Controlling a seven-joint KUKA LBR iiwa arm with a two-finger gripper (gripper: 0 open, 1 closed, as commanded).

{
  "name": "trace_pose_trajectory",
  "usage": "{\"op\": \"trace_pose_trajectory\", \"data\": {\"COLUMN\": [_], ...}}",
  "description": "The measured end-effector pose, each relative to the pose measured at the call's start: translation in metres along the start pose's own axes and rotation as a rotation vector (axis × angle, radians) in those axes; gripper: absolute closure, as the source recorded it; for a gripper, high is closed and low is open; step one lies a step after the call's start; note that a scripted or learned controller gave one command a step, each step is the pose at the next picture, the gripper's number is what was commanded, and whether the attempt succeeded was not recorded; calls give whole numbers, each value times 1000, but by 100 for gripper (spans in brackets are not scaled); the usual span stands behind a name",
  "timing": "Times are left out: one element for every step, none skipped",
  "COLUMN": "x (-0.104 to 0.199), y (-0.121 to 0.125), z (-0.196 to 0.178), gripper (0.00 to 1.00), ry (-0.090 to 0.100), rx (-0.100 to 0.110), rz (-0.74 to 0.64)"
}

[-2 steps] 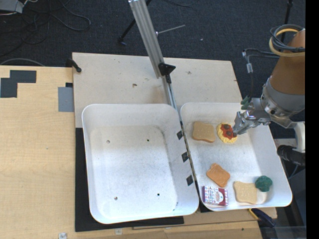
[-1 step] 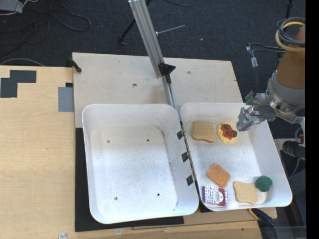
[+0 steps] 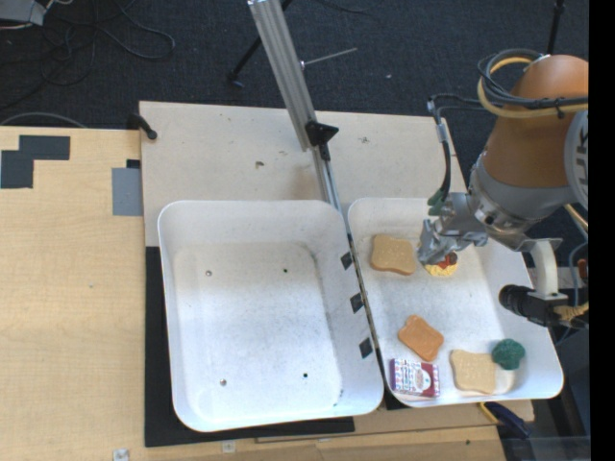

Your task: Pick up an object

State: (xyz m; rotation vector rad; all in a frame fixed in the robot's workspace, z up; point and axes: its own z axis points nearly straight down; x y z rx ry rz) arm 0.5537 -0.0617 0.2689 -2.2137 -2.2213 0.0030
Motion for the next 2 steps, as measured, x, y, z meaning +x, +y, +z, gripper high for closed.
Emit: {"op": "trace_pose_trajectory", "data": {"x": [58, 119], "y": [-14, -20], "z": [2, 11], "gripper": [100, 100], "ry": [0, 0], "rx": [0, 0], "rz": [-1, -2]}}
